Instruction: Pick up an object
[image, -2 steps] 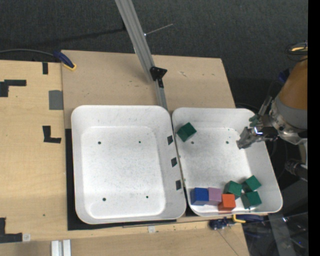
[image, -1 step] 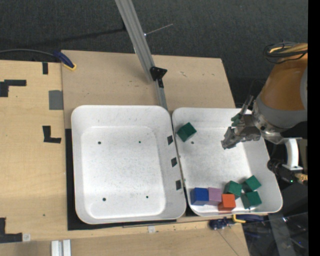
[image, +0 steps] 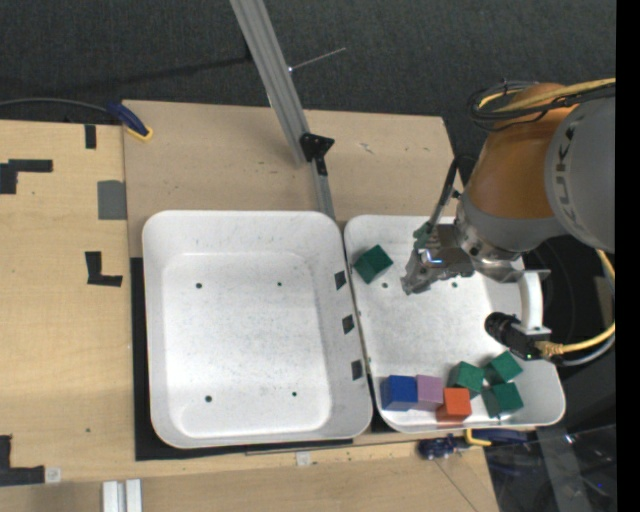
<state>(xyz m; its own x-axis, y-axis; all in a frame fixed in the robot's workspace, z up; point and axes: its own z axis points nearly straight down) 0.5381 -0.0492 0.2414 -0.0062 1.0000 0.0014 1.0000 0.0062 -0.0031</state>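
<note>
My gripper (image: 418, 280) hangs over the upper middle of the right bin (image: 420, 330), a short way right of a lone green block (image: 373, 263). Nothing shows between its fingers. Along the bin's near edge lies a cluster of blocks: a blue block (image: 400, 390), a lilac block (image: 429, 389), an orange block (image: 456, 403) and three green blocks (image: 492, 382). The grey and orange arm reaches in from the right and hides the bin's far right part.
The left bin (image: 245, 325) sits beside the right one, with small black clips along the shared edge. A slanted metal pole (image: 285, 90) rises behind the bins. A black and yellow cable (image: 560, 345) hangs at the right bin's right edge.
</note>
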